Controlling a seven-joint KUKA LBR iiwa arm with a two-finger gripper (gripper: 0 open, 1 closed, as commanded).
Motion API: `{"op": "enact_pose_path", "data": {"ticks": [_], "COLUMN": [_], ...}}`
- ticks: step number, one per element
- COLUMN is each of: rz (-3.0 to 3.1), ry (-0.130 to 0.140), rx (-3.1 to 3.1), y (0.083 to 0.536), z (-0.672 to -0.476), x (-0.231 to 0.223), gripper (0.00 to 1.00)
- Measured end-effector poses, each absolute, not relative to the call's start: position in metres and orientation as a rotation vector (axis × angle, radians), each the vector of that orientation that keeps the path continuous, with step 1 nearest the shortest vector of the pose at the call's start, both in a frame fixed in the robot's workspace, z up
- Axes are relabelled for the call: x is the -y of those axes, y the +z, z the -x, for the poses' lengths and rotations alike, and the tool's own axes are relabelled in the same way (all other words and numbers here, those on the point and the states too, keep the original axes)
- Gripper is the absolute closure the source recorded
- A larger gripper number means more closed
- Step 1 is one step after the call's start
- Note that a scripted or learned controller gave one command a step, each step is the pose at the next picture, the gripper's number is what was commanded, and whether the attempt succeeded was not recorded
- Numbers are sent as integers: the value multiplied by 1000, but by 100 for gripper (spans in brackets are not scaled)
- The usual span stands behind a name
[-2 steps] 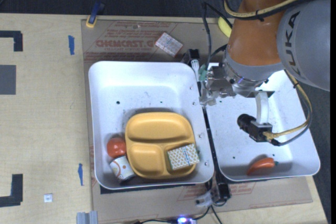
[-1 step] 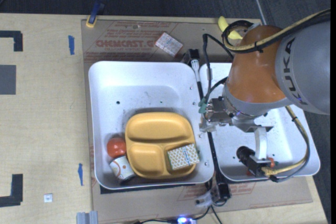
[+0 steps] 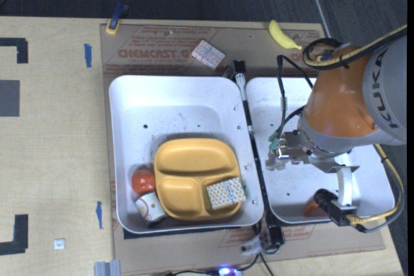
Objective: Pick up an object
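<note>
banana [image 3: 283, 35] on bench, blue clip [image 3: 116, 17]

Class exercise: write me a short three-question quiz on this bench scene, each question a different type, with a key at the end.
1. True or false: the yellow divided tray lies in the right bin.
2. Which compartment of the tray holds the patterned block? A) the large upper one B) lower left C) lower right
3. Fill in: the arm hangs over the ____ bin.

Key: 1 false; 2 C; 3 right
</note>
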State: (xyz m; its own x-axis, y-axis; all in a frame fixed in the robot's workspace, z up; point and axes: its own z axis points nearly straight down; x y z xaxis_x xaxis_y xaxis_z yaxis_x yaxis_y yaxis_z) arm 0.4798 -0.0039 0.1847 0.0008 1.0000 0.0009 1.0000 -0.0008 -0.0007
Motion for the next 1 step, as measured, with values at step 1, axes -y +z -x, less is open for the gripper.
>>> {"op": "enact_pose_path", "data": {"ticks": [1], "rz": [2228], "ry": [-3], "rx": [2222], "y": [87], "z": [-511], "x": [95], "gripper": [100]}}
